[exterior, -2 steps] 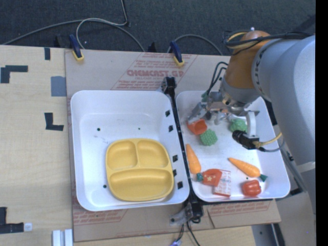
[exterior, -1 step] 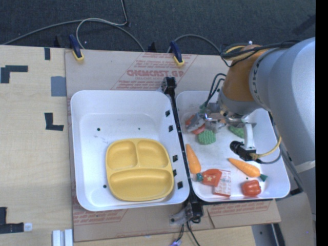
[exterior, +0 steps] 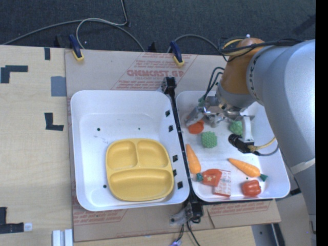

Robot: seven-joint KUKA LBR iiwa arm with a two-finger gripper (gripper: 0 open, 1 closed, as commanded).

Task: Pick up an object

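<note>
The hand sat low in the right bin, its fingers too cluttered to judge. A small orange-red piece lay at its seven o'clock, touching or not unclear. Two carrots, a green lump and a tomato lay at six.

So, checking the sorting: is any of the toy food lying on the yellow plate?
No, the yellow plate in the left bin has bare compartments; the carrots lie in the right bin.

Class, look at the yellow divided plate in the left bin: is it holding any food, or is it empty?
Empty. The yellow plate shows three bare compartments; the toy foods, such as the carrot, lie in the right bin.
</note>
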